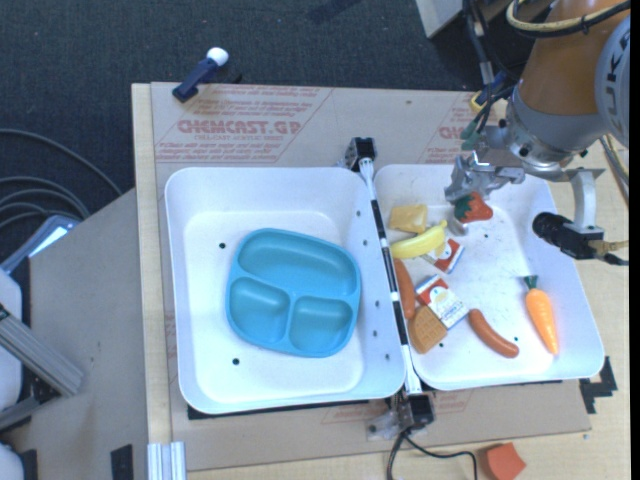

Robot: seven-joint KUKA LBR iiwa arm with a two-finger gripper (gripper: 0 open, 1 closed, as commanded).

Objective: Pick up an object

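So we've got the tool (pixel 470 196) sitting low over the back part of the right bin (pixel 570 363), and there's a small red and green toy (pixel 476 209) right under its tip. Honestly we can't tell if the fingers are apart or together, or if that little piece is actually between them, since the wrist blocks the view.

That toy looks to us like light hard plastic, probably a bit slick and rounded, so we'd guess a pinch across its narrow middle is the safest bet. It shouldn't crush, but it could easily squirt out sideways.

Room-wise it's okay but not roomy. The yellow banana (pixel 420 242) and a tan chunk (pixel 407 217) sit just to the left, close to the divider between the bins. The carrot (pixel 541 315) and sausage (pixel 493 333) are well apart toward the front, so no worries there. The bin's back wall is near, so we'd lift straight up. The left bin (pixel 190 268) holds a blue divided plate (pixel 293 293).
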